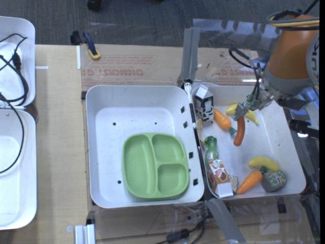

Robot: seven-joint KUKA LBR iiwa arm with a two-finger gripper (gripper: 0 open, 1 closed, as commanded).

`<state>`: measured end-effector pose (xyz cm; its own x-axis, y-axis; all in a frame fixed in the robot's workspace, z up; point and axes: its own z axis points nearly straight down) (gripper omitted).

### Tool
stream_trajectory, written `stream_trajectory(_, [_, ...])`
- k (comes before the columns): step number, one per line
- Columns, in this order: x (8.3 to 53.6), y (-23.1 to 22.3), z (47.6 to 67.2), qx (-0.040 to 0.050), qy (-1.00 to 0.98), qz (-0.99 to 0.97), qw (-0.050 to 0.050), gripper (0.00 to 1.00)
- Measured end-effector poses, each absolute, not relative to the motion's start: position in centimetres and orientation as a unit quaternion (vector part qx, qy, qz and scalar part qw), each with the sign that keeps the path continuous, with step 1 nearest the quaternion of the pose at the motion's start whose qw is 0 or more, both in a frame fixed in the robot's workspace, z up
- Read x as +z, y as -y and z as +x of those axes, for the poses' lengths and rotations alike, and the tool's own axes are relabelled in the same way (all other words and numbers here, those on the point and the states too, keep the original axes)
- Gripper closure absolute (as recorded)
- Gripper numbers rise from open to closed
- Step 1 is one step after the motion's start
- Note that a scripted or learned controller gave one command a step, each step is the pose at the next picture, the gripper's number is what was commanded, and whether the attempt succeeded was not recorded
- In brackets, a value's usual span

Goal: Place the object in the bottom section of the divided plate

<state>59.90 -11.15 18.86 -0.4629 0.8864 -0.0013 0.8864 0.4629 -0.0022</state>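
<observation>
A green divided plate (137, 161) lies in the left bin (101, 111), with one long section on its left and two smaller ones on its right. Nothing rests on it. My gripper (247, 107) is low in the right bin (287, 136), at the far side, right over a yellow banana (233, 108) whose ends stick out on both sides of it. A red-orange sausage (239, 131) lies just below the gripper and a carrot (222, 119) just to its left. The gripper tip is small and partly hidden by the wrist.
The right bin also holds a small black-and-white carton (204, 104), a green bottle (211, 149), a printed box (221, 176), a second carrot (249, 182), a second banana (263, 162) and a grey-green lump (274, 180). A divider wall (195, 136) separates the bins.
</observation>
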Motion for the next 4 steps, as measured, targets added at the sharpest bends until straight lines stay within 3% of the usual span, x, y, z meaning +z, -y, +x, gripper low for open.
stream_trajectory(1, [19.0, 3.1, 55.6, 0.002, 0.706, -0.708, 0.001, 1.0])
stream_trajectory(2, [19.0, -4.9, 51.6, 0.0024, 0.677, -0.736, 0.001, 1.0])
stream_trajectory(3, [20.0, -12.2, 49.8, 0.0019, 0.69, -0.724, 0.0, 1.0])
stream_trajectory(4, [19.3, -19.8, 47.7, 0.0026, 0.828, -0.56, 0.001, 1.0])
